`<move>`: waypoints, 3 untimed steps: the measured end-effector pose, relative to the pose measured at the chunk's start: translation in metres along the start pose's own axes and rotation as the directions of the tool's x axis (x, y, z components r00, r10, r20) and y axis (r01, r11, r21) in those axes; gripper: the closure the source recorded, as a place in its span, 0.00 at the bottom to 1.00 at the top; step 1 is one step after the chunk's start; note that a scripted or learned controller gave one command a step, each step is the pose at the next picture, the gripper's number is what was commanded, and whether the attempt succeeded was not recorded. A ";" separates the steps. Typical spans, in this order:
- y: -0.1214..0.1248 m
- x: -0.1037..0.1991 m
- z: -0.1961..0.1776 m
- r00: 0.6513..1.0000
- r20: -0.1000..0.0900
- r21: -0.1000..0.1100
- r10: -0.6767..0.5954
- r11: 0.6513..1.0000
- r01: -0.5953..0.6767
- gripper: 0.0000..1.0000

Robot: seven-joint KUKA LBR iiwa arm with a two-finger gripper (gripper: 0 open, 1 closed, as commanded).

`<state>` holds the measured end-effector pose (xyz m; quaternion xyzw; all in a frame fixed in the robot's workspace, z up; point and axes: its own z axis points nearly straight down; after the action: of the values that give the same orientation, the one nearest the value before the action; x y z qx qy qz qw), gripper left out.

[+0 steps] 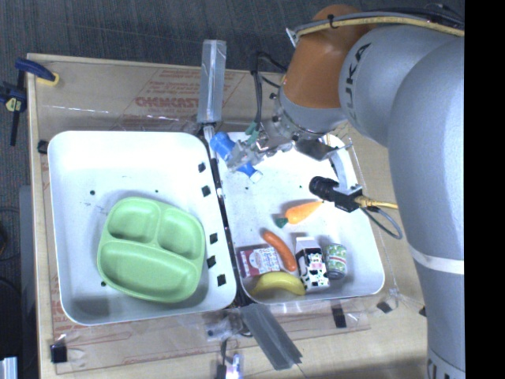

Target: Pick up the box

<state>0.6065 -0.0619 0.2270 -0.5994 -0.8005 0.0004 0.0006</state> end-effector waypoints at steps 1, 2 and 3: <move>0.063 0.039 -0.004 0.999 0.000 0.001 -0.035 0.999 0.035 1.00; 0.037 -0.052 0.007 0.996 0.001 0.000 0.088 0.996 -0.088 1.00; 0.037 -0.052 -0.021 0.995 0.000 0.000 0.097 0.995 -0.097 1.00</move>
<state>0.6568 -0.1014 0.2480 -0.6375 -0.7704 0.0004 0.0003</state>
